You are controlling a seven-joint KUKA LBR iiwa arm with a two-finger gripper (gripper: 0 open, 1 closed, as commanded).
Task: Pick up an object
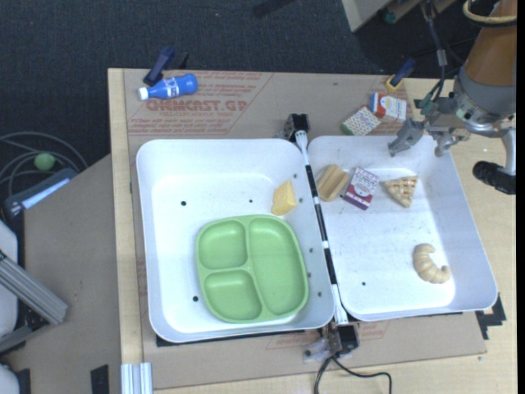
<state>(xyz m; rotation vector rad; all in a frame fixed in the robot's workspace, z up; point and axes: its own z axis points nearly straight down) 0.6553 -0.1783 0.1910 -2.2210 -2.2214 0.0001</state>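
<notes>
In the near half of the right bin (459,220), a croissant (430,263) lies alone on bare white floor, well apart from everything else, and it would be the easiest pick. Across the divider, the left bin (164,179) holds a green divided plate (250,267) near its front, with a yellow wedge of cheese (284,197) beyond it, close to the shared wall. Farther back in the right bin, three things sit in a row: a bread roll (331,182) against the divider, a small red and white packet (361,188) just beside it, and a pizza slice (401,190) a little apart to the right. Over the far right corner of that bin hang the jaws (425,137), spread open with nothing between them. Nothing has been picked up yet.

The risks come mostly from crowding. A descent on the roll or packet could catch both, or push one against the divider so the fingers close on nothing. The pizza slice looks flat and may slip under the fingertips. Beyond the bin's back wall, small packets (376,113) lie on the counter (246,105), and farther left a blue bottle (170,87).
</notes>
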